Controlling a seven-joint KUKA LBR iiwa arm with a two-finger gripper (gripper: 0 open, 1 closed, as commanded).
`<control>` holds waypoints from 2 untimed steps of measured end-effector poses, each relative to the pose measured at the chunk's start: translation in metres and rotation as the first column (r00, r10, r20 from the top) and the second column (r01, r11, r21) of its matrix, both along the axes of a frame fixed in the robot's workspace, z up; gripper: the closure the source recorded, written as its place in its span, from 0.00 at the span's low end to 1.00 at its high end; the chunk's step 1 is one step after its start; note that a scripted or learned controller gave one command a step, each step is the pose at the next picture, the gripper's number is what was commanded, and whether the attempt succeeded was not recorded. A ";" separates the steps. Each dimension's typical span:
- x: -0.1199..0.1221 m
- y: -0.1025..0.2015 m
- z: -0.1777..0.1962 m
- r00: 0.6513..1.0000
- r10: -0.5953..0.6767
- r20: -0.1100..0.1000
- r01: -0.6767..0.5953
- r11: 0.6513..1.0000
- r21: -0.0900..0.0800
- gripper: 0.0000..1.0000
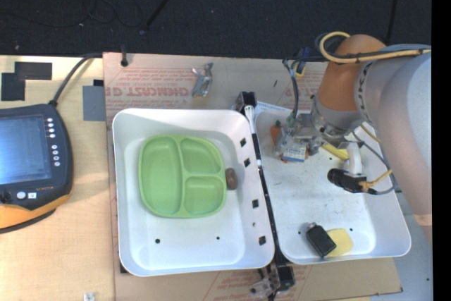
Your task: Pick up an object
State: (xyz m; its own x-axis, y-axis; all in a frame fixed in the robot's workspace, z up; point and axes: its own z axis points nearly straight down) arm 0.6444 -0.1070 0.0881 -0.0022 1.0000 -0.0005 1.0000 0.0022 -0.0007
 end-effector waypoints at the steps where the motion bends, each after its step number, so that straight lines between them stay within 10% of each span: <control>1: 0.000 0.023 0.000 1.000 -0.001 0.000 0.001 1.000 -0.001 0.00; 2: -0.001 -0.052 0.000 1.000 -0.006 0.000 0.006 1.000 -0.002 0.00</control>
State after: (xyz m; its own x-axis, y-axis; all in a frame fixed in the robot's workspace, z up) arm 0.6436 -0.1591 0.0879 0.0035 1.0000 -0.0022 1.0000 -0.0035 -0.0012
